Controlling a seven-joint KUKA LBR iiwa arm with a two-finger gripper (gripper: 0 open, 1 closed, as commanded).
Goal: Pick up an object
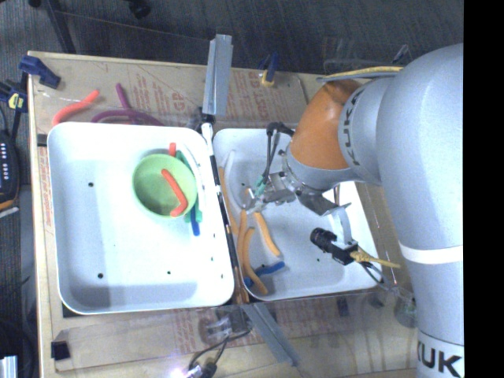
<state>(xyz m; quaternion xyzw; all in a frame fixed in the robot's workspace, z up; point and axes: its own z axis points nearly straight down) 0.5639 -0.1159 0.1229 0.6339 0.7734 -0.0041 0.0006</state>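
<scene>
Tool (258,195) low in right bin (309,272). Orange strip (268,239) just beside it at six o'clock, long axis eleven-to-five. Grip state: cannot tell.

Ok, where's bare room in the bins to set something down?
Left bin: bare floor left of and below the green bowl in view. Right bin: crowded, orange-handled tools along its left wall, end effector close by.
</scene>
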